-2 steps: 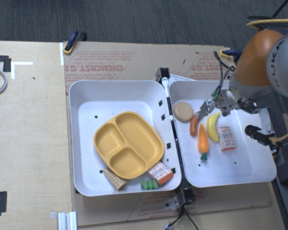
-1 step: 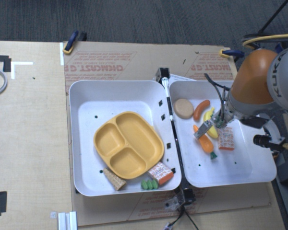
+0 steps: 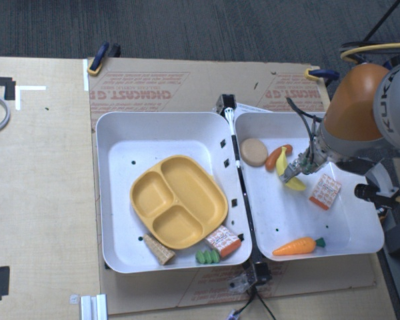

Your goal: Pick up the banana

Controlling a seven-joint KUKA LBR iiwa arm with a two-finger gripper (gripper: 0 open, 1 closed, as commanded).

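In right bin [image 3: 360, 242], gripper [image 3: 295, 173] on banana [image 3: 288, 173], finger state unclear, sausage [image 3: 275, 157] touching, box [image 3: 325, 192] near.

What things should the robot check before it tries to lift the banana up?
1. Banana in reach, in the right bin: ok.
2. Gripper down at the banana: ok, it sits right over it.
3. Banana really between the fingers: cannot tell, the gripper hides it.
4. Neighbours out of the way: not ok, the red-orange sausage-shaped toy lies against the banana and the beige round toy is close by.
5. Small carton apart from the gripper: ok.
6. Carrot away from the grasp: ok, it lies near the bin's front wall.
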